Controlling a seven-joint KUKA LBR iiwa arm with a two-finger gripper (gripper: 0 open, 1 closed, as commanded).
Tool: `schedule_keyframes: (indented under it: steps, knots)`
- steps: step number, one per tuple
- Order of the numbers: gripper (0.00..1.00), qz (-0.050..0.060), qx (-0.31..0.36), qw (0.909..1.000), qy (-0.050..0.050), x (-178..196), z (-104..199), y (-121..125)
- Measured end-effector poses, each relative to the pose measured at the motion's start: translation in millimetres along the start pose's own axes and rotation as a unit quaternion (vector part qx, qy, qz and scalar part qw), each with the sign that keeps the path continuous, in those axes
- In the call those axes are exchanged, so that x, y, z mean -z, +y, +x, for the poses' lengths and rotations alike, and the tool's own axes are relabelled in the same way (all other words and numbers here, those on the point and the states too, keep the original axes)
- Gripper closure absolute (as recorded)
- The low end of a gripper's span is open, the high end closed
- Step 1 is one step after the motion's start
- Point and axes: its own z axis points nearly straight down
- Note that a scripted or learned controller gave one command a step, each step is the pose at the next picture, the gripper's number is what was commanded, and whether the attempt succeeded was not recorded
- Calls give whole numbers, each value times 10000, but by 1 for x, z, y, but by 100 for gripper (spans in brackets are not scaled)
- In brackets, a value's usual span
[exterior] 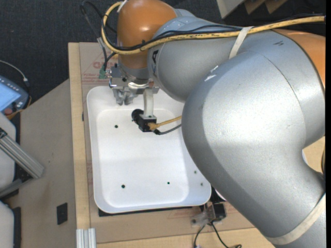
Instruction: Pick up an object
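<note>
My gripper (123, 98) hangs low over the far left corner of the left white bin (103, 190), just inside its back wall. It points down below the orange wrist band (137, 25). I see nothing between it and the bin floor. The big grey arm (248, 123) hides the right side of this bin and the whole second bin.
Three small dark dots (116, 126) mark the bin's white floor. The bin sits on a tan board (77, 138) with a dark floor beyond its left edge. A metal rail (20, 156) and a blue device (10, 94) lie at far left.
</note>
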Motion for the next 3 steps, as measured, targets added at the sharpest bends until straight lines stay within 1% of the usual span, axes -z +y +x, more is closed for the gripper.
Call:
schedule_keyframes:
  steps: [1,2,3]
  knots:
    - [100,-48,-15,10000,22,227,-1,1]
    - [100,37,-8,10000,6,254,-1,-56]
    - [100,22,-6,10000,-2,262,0,-54]
